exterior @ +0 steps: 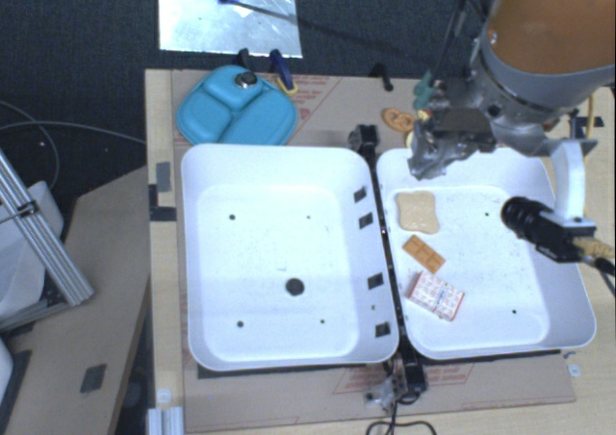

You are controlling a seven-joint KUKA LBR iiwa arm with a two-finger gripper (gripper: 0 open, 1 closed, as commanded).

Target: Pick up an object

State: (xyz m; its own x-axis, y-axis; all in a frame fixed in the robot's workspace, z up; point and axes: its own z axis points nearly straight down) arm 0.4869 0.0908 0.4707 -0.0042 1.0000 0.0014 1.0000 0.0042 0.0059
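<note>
Hanging over the far-left corner of the right bin (568,327), the gripper (428,162) points down; whether its fingers are open cannot be told. Near that bin's left edge lie 3 objects: a pale bread slice (418,212), an orange cracker (423,253) and a small packet (436,295).

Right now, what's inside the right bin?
Right bin holds a pale flat piece, a small orange block and a patterned packet. The arm covers its far edge, so anything there is hidden.
</note>
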